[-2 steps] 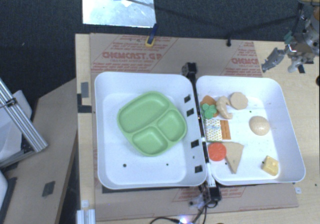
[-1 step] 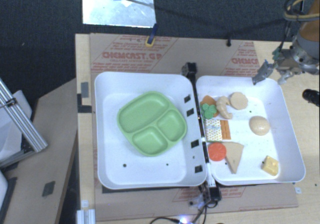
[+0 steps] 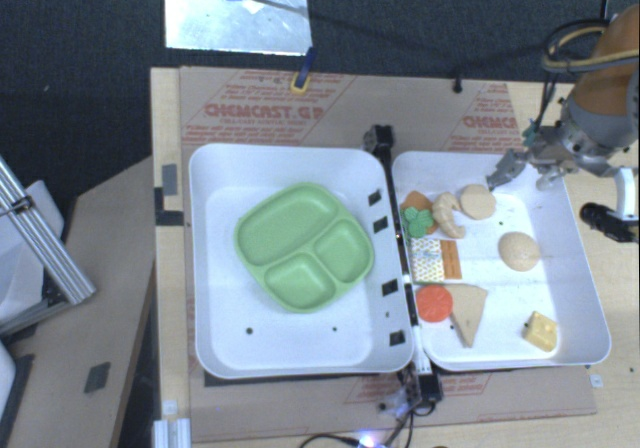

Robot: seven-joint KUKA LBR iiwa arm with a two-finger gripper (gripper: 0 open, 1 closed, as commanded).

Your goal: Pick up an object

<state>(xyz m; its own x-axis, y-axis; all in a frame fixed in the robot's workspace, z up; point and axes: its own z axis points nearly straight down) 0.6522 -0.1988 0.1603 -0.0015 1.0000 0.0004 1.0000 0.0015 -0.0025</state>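
"CHEMCAST" lettering on cardboard (image 3: 262, 106) beneath bins (image 3: 212, 236).

From my remote seat I see two smooth white plastic bins (image 3: 300, 361), a matt green plastic tray (image 3: 305, 246), cardboard-like brown sheeting (image 3: 270, 106) under them, a shiny foil-like sheet (image 3: 240, 1), dark cloth backing (image 3: 80, 36), and matt plastic-looking toy food (image 3: 520, 251).

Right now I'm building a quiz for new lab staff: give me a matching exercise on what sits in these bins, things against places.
Things:
1. green divided plate
2. yellow cheese block
3. red tomato slice
4. hand

Places:
A. right bin, near right corner
B. over right bin's far edge
C. left bin
D. right bin, beside the divider

Pairs: 1-C, 2-A, 3-D, 4-B
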